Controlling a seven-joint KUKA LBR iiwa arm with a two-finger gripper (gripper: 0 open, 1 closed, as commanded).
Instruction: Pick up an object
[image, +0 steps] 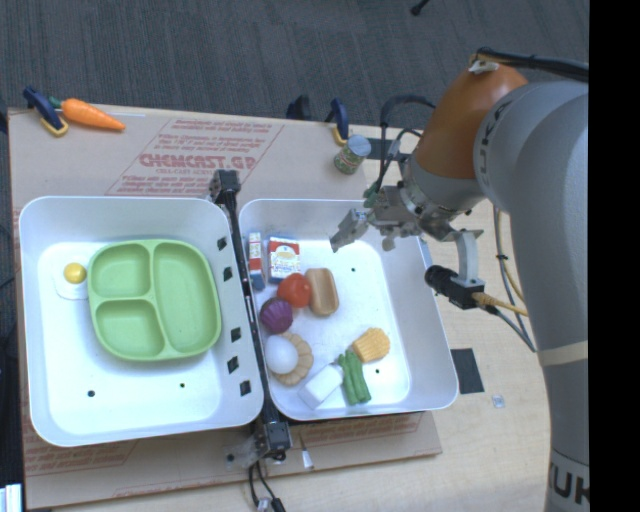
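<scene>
- The claw (352, 228) hung over the far edge of the right bin (425, 340), and whether it was spread or pressed together I could not tell from this slant; nothing showed pinched in it
- Down and to the near side of the claw sat the nearest candidates: a red tomato (294, 290) touching a tan bread roll (322, 290), with a small carton (283, 256) just behind them
- The tomato looked round, glossy, plainly a toy; my call was light, stiff and slippery, so a pinch square across its widest middle would suit, or it would squirt out
- The roll seemed the friendlier pick: matte, oblong, best taken across its short sides
- Further toward the near rim lay a purple onion (277, 316), a white egg (281, 354) in a ring, a corn piece (371, 345), a green bean bundle (355, 380) and a white block (323, 385)
- Crowding was the risk: the tomato, roll and onion touched, so a descent between them could shove neighbours
- Well left of the claw, the other bin held a green divided plate (155, 298)
</scene>
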